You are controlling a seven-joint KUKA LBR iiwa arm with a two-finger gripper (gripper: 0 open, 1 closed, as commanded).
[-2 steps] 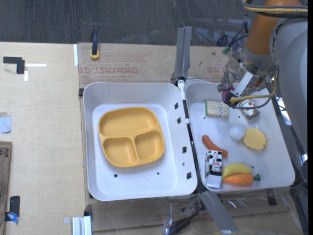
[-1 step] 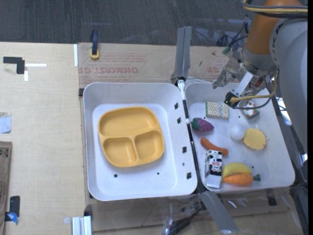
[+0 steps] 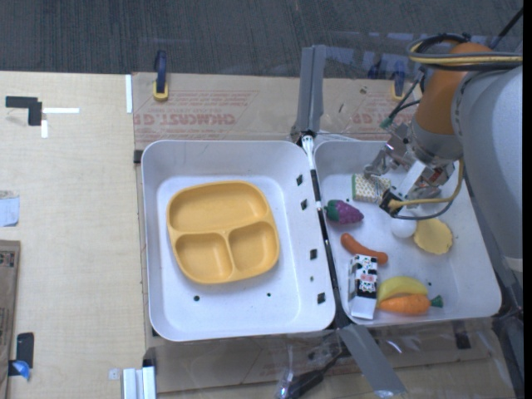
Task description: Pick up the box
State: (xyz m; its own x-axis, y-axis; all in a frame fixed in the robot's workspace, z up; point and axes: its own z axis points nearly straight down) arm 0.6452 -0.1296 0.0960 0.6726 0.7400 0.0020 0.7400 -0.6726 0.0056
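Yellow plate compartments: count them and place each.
3. One wide compartment spans the yellow plate's far side; two smaller ones sit side by side nearer the camera, left and right. None hidden.

Two shallow white bins seen from above. Left bin (image 3: 166,298): a yellow three-compartment plate (image 3: 223,231). Right bin (image 3: 467,274): the gripper (image 3: 381,166) by a tan waffle square (image 3: 363,189) at the far side. Mid-bin lie a purple eggplant toy (image 3: 343,212), red sausage (image 3: 363,244), white egg (image 3: 402,229) and pale yellow slice (image 3: 433,237). At the near wall a cow-patterned box (image 3: 363,285) lies just beside a banana (image 3: 401,287) and carrot (image 3: 406,304).
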